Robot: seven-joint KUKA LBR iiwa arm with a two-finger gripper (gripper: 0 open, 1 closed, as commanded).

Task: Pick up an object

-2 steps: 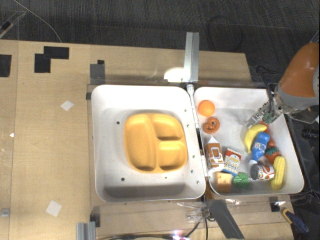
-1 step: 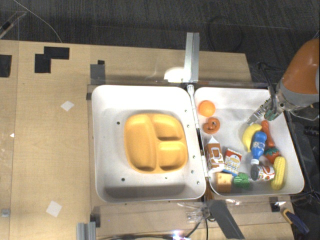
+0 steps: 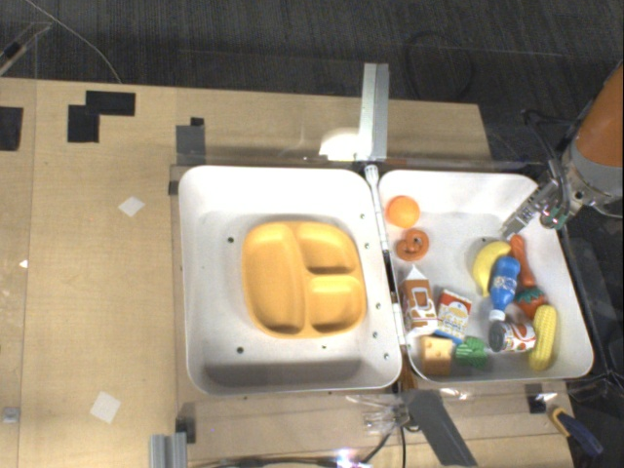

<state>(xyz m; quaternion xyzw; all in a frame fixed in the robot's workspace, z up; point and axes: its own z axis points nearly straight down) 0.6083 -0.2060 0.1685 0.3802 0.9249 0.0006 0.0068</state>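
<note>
Evidently nothing is held yet: the gripper (image 3: 520, 219) is seen low over the right bin (image 3: 458, 188), near its right wall, just above the banana (image 3: 487, 264). Whether the fingers are open or closed cannot be told at this size, and no object is seen between them. The candidates are clustered in the right bin: the banana, a blue bottle (image 3: 503, 286), corn (image 3: 544, 336), an orange ball (image 3: 402, 210) and small cartons (image 3: 417, 299). A yellow tray (image 3: 302, 276) is lying in the left bin (image 3: 210, 261). Judged so, descent, closing and lifting are all left.
</note>
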